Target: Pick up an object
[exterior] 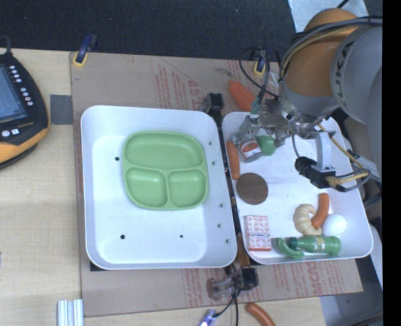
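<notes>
the gripper [258, 141] sits low in the right bin's [353, 243] far left corner, over a small red-and-green object [262, 145] (whether it pinches it, i cannot tell). just beside lie a carrot stick [233, 160] and a brown disc [252, 188]; the left bin [102, 243] holds a green divided plate [165, 170].

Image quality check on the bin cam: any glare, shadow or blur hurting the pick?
Camera view: left bin is near blown-out white, with soft shadow along its left wall; green tray reads cleanly; gripper area is cluttered and slightly soft, so the fingers are unreadable; the arm casts little shadow on the right bin.
</notes>
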Available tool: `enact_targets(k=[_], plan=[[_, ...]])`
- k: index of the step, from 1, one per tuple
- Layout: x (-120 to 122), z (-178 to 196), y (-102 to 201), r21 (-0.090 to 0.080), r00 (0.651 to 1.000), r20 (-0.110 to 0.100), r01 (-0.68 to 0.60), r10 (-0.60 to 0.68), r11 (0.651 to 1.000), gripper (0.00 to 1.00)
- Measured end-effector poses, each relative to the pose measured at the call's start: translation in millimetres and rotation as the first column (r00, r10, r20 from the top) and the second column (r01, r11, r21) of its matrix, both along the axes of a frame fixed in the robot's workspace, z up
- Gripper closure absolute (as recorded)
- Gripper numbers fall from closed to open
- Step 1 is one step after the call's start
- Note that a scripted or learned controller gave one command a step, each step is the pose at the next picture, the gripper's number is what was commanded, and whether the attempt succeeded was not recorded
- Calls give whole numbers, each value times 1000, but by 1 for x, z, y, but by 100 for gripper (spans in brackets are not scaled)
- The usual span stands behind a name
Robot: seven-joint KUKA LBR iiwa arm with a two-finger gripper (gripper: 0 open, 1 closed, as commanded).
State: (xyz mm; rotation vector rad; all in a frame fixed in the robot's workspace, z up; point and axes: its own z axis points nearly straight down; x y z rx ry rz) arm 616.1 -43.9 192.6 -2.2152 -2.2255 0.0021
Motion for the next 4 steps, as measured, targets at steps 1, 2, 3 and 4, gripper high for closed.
enact_targets(k=[1,2,3,4], plan=[[13,-1,-4,0,1000,0,-1,1,1000,0],[-139,-1,-34,-1,1000,-2,0,0,1000,0],[-70,-1,-44,0,1000,-1,2,-2,1000,0],[-51,-90,-49,-1,1000,-4,-1,1,1000,0]])
